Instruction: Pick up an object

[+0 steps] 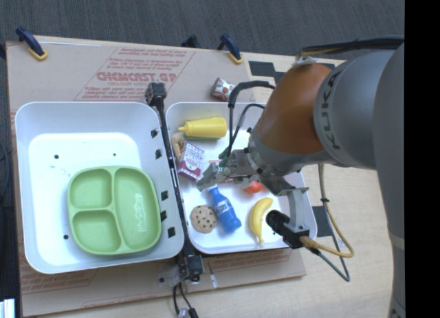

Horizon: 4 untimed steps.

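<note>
Camera view: looked down at a slant on the tabletop (330,193), two white bins side by side.
Left bin (41,138): held a green divided plate (113,209) with three compartments, lying low and toward the front.
Right bin (206,241): held the small items, crowded under the arm.
Arm (344,110): grey with an orange band, reached in from the right and hung over the right bin's middle.
Fingers (218,171): pointed down and left over the bin's centre, just above the blue bottle; tips blurred against the clutter, so could not tell whether open or closed, nor whether anything sat between them.
Blue bottle (224,209): lay tilted in the right bin, cap end up toward the fingers, between the cookie and the banana.
Cookie (203,218): lay flat near the bin's front left, just beside the bottle.
Banana (259,218): lay near the front right, curved, apart from the bottle.
Yellow mustard bottle (203,128): lay on its side at the back of the right bin.
Red-and-white packet (191,160): lay against the bin's left wall, below the mustard bottle.
Small orange piece (254,187): partly hidden under the wrist.
Snack wrapper (222,89): lay outside the bins, on the cardboard behind the right bin.
Blue clamps (230,47): gripped the board's back edge.
</note>
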### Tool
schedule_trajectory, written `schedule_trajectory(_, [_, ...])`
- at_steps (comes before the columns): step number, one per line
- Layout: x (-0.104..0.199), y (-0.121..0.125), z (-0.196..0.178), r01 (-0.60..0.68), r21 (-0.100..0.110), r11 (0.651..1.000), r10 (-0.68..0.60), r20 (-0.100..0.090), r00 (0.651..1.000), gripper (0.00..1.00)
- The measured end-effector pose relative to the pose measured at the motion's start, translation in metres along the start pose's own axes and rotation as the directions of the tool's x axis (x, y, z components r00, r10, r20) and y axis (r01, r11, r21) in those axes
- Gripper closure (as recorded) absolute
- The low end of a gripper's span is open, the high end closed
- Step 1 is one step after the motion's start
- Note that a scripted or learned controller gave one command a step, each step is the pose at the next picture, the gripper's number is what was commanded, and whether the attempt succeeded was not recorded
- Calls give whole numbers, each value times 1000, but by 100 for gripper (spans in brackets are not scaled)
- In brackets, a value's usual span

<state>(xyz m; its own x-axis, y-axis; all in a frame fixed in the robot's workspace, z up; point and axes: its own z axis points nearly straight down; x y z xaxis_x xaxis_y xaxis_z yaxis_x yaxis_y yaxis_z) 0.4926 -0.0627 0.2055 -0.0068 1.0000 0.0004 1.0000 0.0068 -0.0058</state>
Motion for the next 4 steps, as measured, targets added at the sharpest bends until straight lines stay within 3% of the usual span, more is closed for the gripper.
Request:
schedule_trajectory(1, [-44, -7, 113, -1, -4, 1000, 1, 1, 1000, 0])
schedule_trajectory(2, [-42, -5, 102, 6, -5, 1000, -6, -2, 1000, 100])
schedule_trajectory(3, [-2, -15, -33, 0, -7, 1000, 0, 0, 1000, 100])
schedule_trajectory(4, [-1, -14, -43, 5, -7, 1000, -5, 1, 1000, 100])
